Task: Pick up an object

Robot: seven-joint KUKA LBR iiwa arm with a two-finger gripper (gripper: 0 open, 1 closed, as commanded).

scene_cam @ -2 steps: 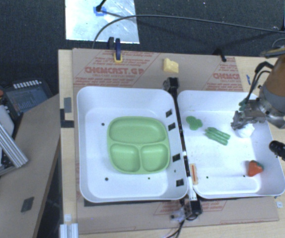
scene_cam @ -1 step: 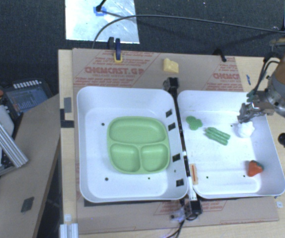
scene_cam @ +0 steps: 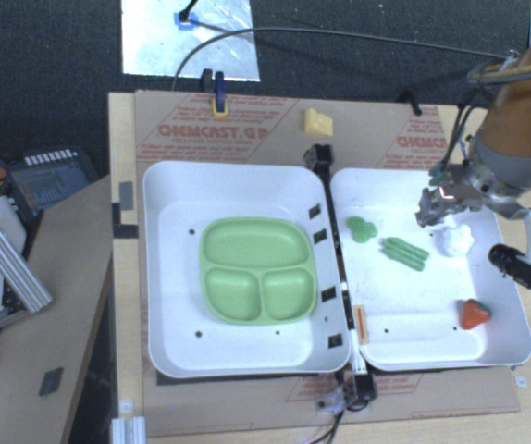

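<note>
We've got the gripper (scene_cam: 443, 209) hanging over the right bin (scene_cam: 432, 340), just above a white crumpled object (scene_cam: 454, 240) near the bin's far right side. Can't tell whether it's released or clenched (too blurry up there). Other candidates in that bin: a green ridged piece (scene_cam: 404, 252), a small green lump (scene_cam: 362, 229) and a red-orange toy (scene_cam: 473, 314). The green divided tray (scene_cam: 256, 268) sits alone in the left bin (scene_cam: 168, 248), probably as a drop-off spot.
</note>
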